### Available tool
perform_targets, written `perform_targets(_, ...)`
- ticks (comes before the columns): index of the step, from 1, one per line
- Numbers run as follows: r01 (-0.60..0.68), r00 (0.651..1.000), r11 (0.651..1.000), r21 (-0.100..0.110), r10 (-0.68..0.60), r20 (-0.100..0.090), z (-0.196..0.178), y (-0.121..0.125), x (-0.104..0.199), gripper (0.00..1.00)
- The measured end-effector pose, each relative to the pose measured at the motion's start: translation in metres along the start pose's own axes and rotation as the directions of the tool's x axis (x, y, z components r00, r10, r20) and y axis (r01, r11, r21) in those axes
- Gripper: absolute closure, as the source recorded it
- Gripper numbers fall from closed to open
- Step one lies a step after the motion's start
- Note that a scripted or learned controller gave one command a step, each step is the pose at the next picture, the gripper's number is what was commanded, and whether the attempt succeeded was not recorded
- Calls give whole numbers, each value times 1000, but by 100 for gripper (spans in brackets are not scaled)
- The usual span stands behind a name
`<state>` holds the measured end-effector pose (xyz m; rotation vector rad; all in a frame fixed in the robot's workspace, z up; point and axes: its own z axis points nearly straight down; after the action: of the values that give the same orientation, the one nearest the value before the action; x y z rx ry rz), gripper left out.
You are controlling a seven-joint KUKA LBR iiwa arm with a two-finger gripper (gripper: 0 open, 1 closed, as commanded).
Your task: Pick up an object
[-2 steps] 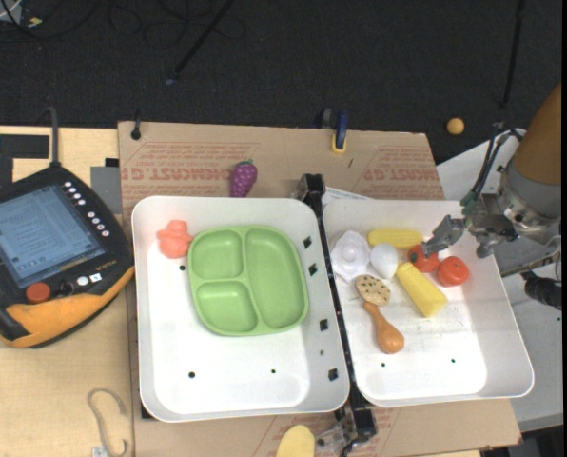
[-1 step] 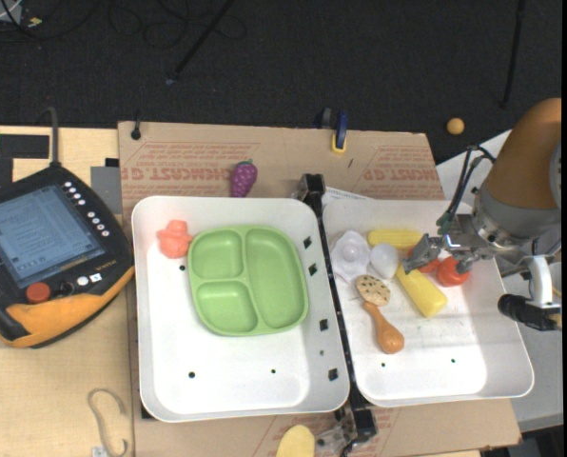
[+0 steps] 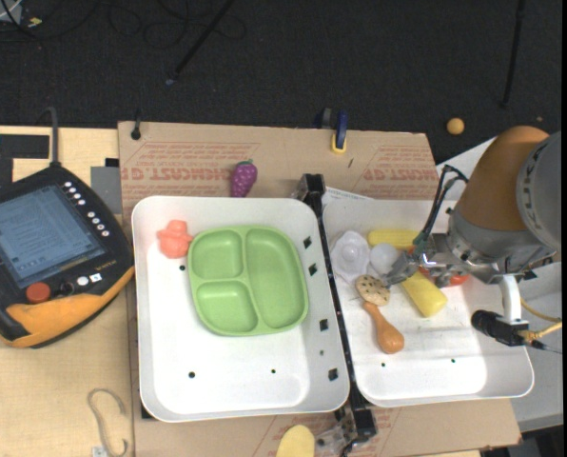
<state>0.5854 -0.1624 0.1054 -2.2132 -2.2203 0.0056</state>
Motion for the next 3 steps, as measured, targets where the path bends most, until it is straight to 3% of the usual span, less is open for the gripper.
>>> perform_targets(1, -2, 1000, 1000, -11, 2, 3, 14, 3, 1, 0)
perform_targets(2, -4, 1000, 1000, -5, 4, 1, 7, 0, 1, 100)
perform_targets(3, -4, 1000, 1000, -10, 4, 3, -55, 4, -1, 100)
